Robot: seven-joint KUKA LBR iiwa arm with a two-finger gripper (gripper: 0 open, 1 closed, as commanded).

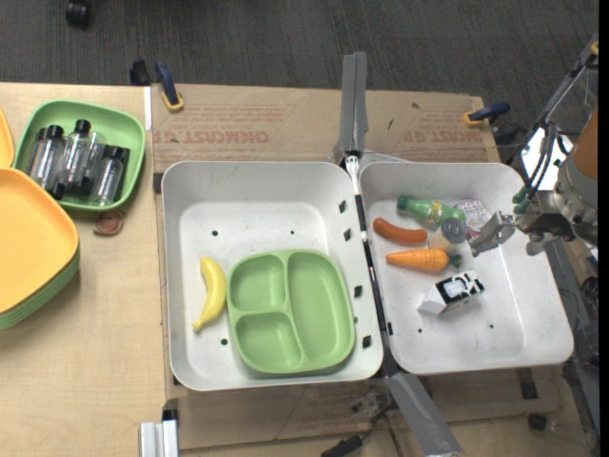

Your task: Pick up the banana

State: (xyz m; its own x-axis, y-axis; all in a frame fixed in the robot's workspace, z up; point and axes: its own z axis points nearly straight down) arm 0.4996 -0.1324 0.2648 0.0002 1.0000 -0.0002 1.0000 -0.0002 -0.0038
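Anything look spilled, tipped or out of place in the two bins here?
Nothing spilled. The small carton in the right bin lies on its side. The banana lies beside the green tray in the left bin, not in it.

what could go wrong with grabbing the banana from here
The gripper is over the right bin, among the carrot and bottle, while the banana lies in the left bin. A grasp here would likely take the wrong thing. The banana also lies close beside the green tray, so a finger may hit its rim.
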